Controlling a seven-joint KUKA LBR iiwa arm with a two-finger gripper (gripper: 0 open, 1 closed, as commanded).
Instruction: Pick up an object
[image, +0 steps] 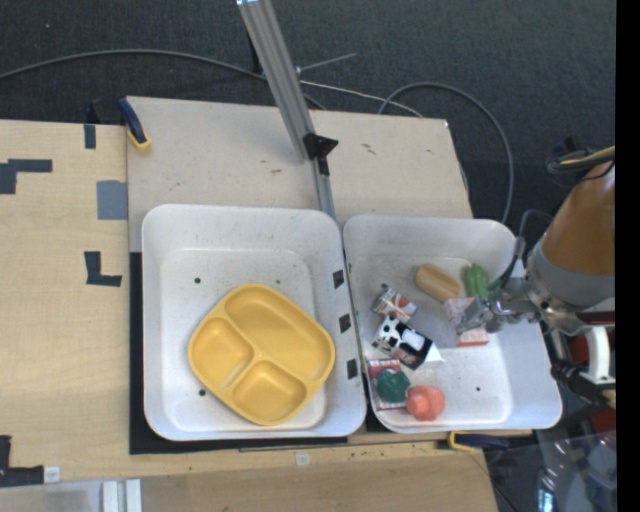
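The claw (478, 312) sits low over the right bin (500, 400), near that bin's right edge and about midway along it. It hangs from the grey arm (575, 270) with its orange band, which comes in across the bin's right rim. Whether the claw is open or closed cannot be told; its tip is a small dark and pale cluster pressed in among the items. A small flat reddish piece (472, 338) lies right under it, but nothing shows a grip on it.

The right bin holds the loose objects, any of which could be the 1 to pick. A tan bread-roll-shaped item (438, 281) lies toward the bin's far edge, just beside a green item (476, 278) that sits right next to the claw. Nearer the bin's left edge are a small red-and-white packet (394, 302) and, just below it, a black-and-white cow-patterned item (402, 342). At the near left corner lie a red-and-green piece (388, 383) and an orange-red round item (426, 402), touching or nearly so.

The left bin (160, 330) carries a yellow divided plate (261, 352) with 3 compartments, set toward its near right corner and turned at an angle.

Both bins rest side by side on the bench (220, 150). A grey metal pole (285, 85) slants down to the far edge where the 2 bins meet. A blue and yellow clamp (134, 124) grips the bench's far left corner.
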